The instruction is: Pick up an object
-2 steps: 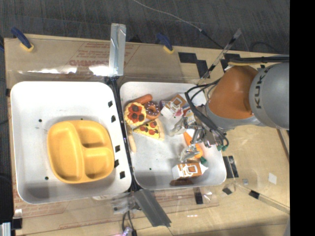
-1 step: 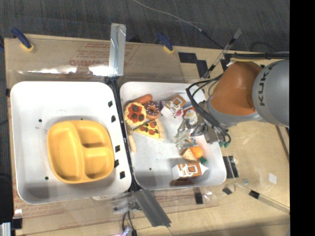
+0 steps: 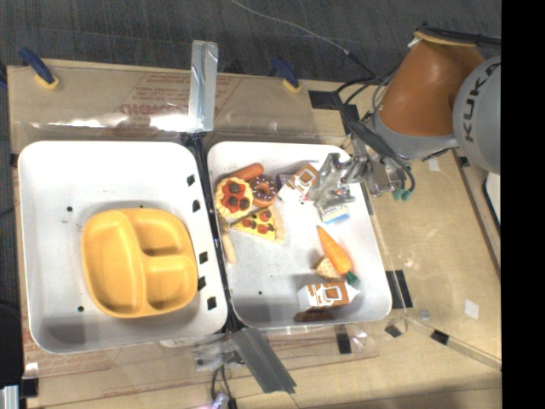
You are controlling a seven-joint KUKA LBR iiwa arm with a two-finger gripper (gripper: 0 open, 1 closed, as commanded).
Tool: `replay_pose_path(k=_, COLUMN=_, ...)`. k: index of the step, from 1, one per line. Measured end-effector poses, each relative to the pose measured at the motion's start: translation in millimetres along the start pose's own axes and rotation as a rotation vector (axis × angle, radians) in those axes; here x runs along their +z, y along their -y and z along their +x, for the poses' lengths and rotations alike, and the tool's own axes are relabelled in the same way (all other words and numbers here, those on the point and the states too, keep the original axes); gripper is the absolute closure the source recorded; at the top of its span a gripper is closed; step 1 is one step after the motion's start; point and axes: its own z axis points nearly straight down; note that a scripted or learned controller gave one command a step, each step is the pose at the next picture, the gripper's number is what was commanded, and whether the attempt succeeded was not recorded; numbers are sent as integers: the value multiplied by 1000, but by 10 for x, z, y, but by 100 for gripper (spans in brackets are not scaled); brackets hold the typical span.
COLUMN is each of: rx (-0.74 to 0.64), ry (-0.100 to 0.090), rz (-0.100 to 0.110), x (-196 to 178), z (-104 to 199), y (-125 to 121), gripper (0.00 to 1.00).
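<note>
My gripper point(image 3: 333, 196) hangs over the upper right part of the right bin point(image 3: 281, 305), reaching in from the right. Just below its tip lies a small white and blue piece point(image 3: 335, 215). To its left stands a small brown and white carton point(image 3: 300, 181). Further left lie a chocolate donut point(image 3: 263, 191), a sausage point(image 3: 247, 173), a round toy pizza point(image 3: 232, 196) and a pizza slice point(image 3: 260, 224). An orange carrot point(image 3: 334, 250), a bread piece point(image 3: 325, 268) and a brown carton point(image 3: 326, 295) lie lower right in the bin.
The left bin point(image 3: 51, 169) holds a yellow divided plate point(image 3: 138, 261). A thin tan stick point(image 3: 227, 250) lies along the right bin's left wall. The grey and orange arm point(image 3: 426, 92) and its cables cover the bench right of the bins.
</note>
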Motion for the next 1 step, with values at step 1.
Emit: replay_pose_path(k=1, rx=1, ry=-7, rz=-2, x=40, z=18, y=-3, gripper=0)
